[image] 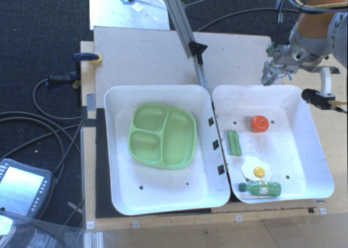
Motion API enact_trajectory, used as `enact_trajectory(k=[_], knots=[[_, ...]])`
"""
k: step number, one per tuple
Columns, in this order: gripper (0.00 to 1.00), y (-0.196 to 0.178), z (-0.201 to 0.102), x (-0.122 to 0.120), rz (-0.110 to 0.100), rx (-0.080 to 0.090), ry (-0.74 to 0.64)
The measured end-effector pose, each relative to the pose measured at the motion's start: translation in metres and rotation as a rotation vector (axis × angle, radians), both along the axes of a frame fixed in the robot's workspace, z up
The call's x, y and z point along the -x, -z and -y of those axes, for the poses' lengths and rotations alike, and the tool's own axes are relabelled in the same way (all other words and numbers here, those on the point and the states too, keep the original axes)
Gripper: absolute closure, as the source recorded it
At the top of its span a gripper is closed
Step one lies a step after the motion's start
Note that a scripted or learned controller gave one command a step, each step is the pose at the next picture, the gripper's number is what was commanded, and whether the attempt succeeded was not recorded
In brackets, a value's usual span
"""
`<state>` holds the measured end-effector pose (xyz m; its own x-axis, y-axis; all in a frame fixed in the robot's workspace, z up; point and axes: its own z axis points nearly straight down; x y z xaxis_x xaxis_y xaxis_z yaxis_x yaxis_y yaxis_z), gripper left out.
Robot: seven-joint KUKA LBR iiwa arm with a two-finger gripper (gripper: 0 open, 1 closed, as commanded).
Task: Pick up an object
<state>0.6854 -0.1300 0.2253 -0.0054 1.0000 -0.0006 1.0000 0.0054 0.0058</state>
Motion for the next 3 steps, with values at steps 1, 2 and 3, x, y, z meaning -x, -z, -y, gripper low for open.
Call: enact_trajectory(k=[1,2,3], knots=[[1.0,-0.012,-0.047,0.028,-0.004,-0.003,-0.005],[1.0,-0.019,-0.099,0.06,-0.006,-0.003,-0.006],[1.0,-0.013,-0.144,0.077,-0.007,-0.002,-0.005]])
